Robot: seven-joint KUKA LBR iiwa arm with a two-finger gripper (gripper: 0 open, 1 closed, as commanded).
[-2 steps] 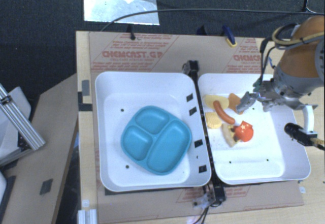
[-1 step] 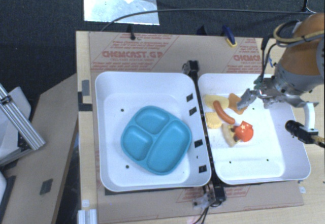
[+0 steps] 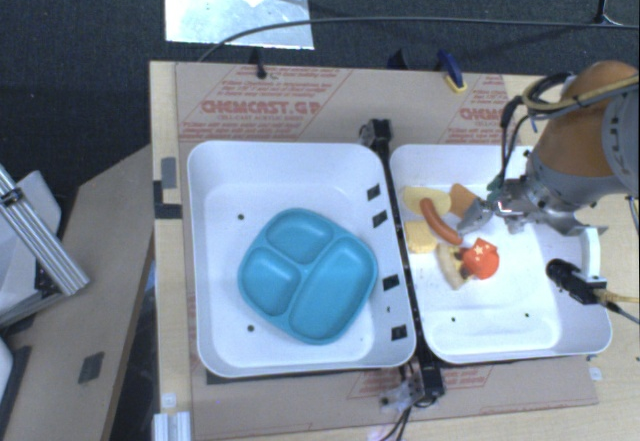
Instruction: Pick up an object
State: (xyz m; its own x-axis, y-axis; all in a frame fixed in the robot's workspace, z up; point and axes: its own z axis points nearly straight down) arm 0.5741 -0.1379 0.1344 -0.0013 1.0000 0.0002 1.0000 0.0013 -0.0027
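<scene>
The gripper (image 3: 478, 217) reaches into the right bin (image 3: 520, 334) from the right, its grey fingers slanting down and left toward the cluster of toy food. How far the fingers stand apart cannot be told from this slanted view, and nothing shows clearly between them. The tip sits just beside the upper end of the red tomato (image 3: 481, 258) and close to the lower end of the hot dog (image 3: 439, 220); whether it touches either cannot be told.

The hot dog lies just left of the gripper, its long axis running diagonally from upper left to lower right, the lower end pointing at the gripper tip. A tan piece (image 3: 462, 197) lies just above the gripper, and a pale yellow slice (image 3: 417, 199) lies left of the hot dog, partly under it. The tomato rests below the gripper, on a pale yellow piece (image 3: 452, 270).

Well left of the gripper, in the left bin (image 3: 215, 189), lies a blue divided plate (image 3: 307, 274).
</scene>
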